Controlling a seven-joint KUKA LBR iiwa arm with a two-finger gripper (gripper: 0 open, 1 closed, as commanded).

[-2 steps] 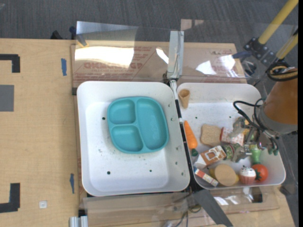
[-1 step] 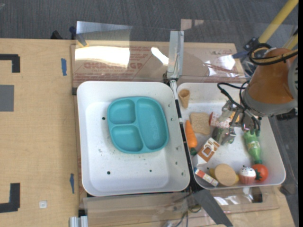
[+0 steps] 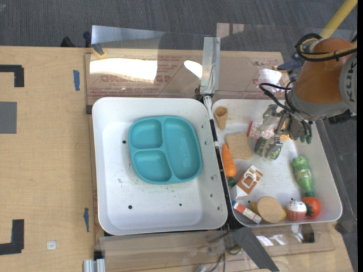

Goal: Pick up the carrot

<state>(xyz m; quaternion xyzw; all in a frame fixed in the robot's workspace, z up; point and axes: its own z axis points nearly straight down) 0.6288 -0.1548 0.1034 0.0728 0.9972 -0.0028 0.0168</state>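
nothing lifted so far. carrot (image 3: 228,161) lying along the left wall of the right bin (image 3: 329,180), just left of the bread slice (image 3: 240,145), untouched. gripper (image 3: 271,145) hovering over the bin's upper middle, right of the bread and apart from the carrot; fingers slightly parted, gripping nothing. left to do, by the look of it: shift left, descend, close, raise.
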